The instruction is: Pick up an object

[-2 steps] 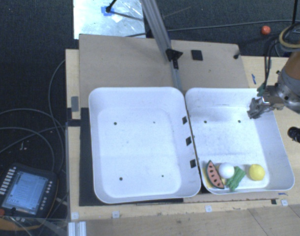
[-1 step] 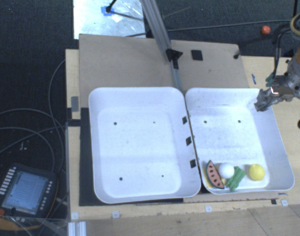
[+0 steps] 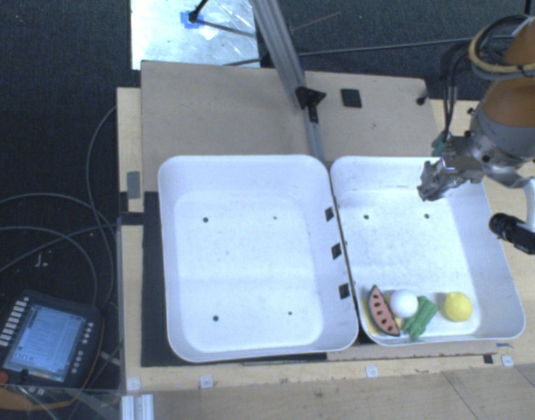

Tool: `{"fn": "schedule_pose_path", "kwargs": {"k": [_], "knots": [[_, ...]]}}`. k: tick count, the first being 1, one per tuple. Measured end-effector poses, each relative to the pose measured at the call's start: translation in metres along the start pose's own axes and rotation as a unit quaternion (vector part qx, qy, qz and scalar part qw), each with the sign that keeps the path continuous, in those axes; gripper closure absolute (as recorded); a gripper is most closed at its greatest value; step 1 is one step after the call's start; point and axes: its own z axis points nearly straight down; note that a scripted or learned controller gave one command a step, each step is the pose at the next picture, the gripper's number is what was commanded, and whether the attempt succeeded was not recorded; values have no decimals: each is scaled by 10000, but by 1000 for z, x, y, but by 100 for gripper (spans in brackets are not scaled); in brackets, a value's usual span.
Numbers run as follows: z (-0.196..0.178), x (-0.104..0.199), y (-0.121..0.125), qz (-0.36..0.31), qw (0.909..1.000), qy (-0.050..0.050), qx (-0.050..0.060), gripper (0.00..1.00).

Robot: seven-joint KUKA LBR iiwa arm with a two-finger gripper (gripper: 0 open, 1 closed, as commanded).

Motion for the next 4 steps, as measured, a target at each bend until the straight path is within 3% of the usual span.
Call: {"fn": "schedule_pose_path", "kwargs": {"k": [2, 4], "knots": [[-1, 96, 0, 4, 10000, -1, -1, 100], [28, 207, -4, 1, 10000, 0, 3, 100]]}}
